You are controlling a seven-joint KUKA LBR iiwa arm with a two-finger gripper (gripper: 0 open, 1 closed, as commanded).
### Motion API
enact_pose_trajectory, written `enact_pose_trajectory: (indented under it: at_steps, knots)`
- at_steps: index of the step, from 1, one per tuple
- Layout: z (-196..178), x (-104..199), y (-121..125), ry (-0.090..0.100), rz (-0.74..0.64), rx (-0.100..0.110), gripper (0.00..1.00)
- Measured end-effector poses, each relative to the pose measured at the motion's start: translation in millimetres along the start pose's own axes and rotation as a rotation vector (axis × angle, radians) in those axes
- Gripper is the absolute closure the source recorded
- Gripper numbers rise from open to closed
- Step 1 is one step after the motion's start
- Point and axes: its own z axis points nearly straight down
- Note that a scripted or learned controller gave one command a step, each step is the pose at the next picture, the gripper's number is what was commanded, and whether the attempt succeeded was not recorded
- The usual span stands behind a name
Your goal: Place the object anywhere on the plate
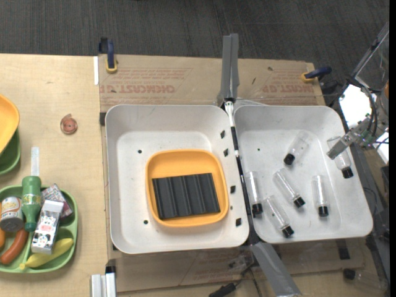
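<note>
A: The bench (49,91) bore two white bins; the left bin (124,129) held one orange plate (184,159).

B: The gripper (339,147) sat at the right bin's (272,119) right edge; its state couldn't be told; I counted six clear vials (289,189), none lifted; round vials probably roll, so a grasp could slip.

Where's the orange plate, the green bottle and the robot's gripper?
Orange plate (159,164): camera view, bare upper-left rim.
Green bottle (30,204): camera view, middle of its body.
Gripper (338,148): camera view, between its fingertips.
</note>
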Motion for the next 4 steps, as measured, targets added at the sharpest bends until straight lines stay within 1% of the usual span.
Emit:
enact_pose_trajectory:
  at_steps: [1, 2, 3, 4]
  knots:
    - [-78, -21, 33, -0.002, -0.073, -0.002, 1.00]
    - [-102, -40, 60, -0.004, -0.122, -0.002, 1.00]
    - [68, 10, -14, 0.000, -0.209, -0.001, 1.00]
    - [-37, -13, 20, -0.003, -0.247, -0.002, 1.00]
